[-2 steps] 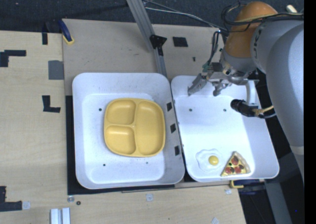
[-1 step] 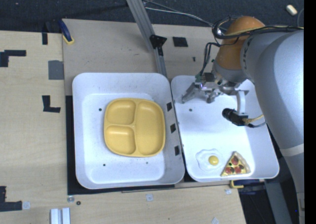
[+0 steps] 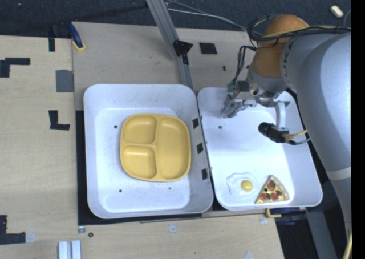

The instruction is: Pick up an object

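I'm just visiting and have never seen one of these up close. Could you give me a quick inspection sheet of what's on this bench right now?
Surface: wooden bench bearing two shallow white bins side by side, left bin and right bin.
Job's things: yellow divided plate in the left bin; toy fried egg and toy pizza slice side by side at the right bin's near edge.
Clutter: black tape marks and a blue-and-yellow clip on the bench.
End effector: over the right bin's far left corner, apart from the toys, nothing seen held.
Cables: thin black wires behind the bench; wiring near the wrist.
Surroundings: dark floor, slanting metal pole.
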{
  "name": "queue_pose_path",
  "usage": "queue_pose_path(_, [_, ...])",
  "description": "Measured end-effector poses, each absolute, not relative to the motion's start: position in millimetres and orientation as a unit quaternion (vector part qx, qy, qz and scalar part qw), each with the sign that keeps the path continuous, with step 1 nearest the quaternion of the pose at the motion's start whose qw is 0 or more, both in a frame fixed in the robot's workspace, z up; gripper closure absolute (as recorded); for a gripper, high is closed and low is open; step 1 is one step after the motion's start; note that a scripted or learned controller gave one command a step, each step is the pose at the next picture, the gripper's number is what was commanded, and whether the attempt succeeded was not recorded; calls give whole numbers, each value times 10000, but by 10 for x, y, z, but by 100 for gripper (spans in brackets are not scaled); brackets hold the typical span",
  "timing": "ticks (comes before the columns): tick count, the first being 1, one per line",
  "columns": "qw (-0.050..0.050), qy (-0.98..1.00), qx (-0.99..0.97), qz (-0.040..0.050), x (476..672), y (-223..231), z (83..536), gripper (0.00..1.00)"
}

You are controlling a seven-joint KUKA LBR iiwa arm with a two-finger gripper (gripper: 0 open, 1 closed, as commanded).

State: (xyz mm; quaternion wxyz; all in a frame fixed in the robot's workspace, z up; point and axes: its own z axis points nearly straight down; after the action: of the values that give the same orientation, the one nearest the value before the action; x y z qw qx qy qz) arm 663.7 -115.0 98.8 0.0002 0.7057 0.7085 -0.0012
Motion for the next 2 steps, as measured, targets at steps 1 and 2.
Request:
queue_pose_path(1, [10, 7078, 7064, 10, 6611, -1121, 1610, 100])
queue_pose_path(2, [18, 7076, 7066, 12, 6642, -1144, 2241, 100])
